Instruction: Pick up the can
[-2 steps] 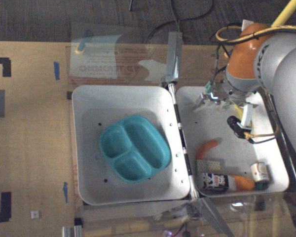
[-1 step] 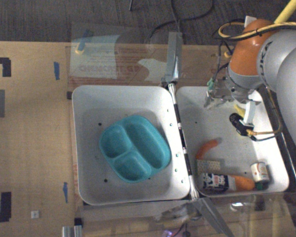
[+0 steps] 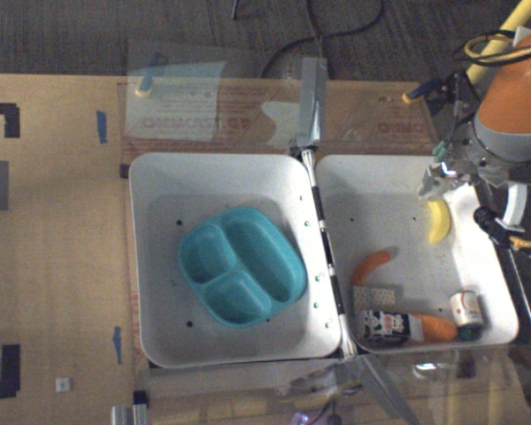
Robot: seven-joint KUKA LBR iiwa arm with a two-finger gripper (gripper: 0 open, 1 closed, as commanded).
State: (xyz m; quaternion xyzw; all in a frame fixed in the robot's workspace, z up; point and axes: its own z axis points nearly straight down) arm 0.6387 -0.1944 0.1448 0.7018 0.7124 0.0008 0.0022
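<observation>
We see two white bins side by side on the surface (image 3: 53, 237). The left bin (image 3: 150, 184) holds a teal divided tray (image 3: 241, 266) near its centre. In the right bin (image 3: 372, 184), the can (image 3: 466, 310) lies in the near right corner, just beside a carrot (image 3: 438, 328) that touches a black-and-white carton (image 3: 388, 325) along the near edge. A second orange piece (image 3: 372, 266) lies nearer the bin's middle. A banana (image 3: 438, 221) rests by the right edge, directly below the gripper (image 3: 442, 173), which hangs over the far right corner, well apart from the can; we cannot tell its state.
</observation>
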